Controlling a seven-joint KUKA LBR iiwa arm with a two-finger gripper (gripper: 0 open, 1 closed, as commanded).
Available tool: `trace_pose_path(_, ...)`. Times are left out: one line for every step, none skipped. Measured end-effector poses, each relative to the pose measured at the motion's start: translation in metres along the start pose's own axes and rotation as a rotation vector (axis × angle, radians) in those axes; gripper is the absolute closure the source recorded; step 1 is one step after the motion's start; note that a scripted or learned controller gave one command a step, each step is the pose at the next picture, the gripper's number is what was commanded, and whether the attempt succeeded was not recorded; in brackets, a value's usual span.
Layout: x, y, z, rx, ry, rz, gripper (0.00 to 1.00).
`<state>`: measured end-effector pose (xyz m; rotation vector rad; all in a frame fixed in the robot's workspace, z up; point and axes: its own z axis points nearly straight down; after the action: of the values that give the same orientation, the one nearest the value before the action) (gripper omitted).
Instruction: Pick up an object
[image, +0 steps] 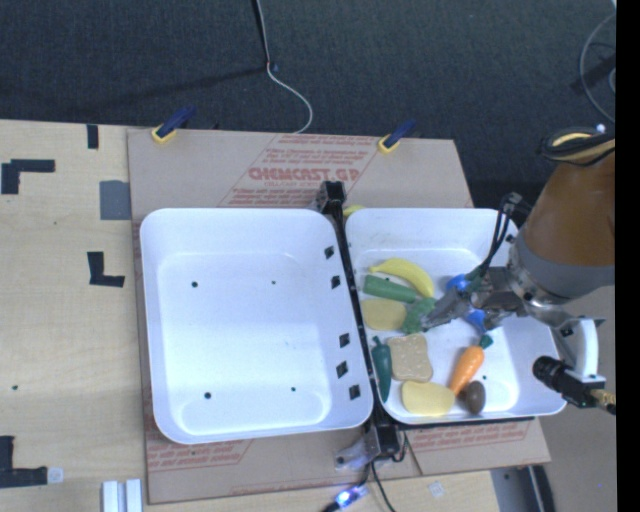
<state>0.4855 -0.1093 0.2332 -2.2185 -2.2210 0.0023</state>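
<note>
While I hold the gripper (432, 317) low over the right bin (500, 225), it points at the crowded toys beside the banana (405, 273) and carrot (464, 367); whether the fingers are apart I cannot tell. Nothing looks lifted yet.

banana (405, 272) — yellow, flat, mid right bin | carrot (465, 366) — orange, tilted, near front edge | cracker (409, 357) — tan, flat
</note>
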Motion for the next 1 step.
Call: trace_pose_path(-0.0528, 0.0565, 0.1173, 0.003, -0.002, 0.003, 0.0)
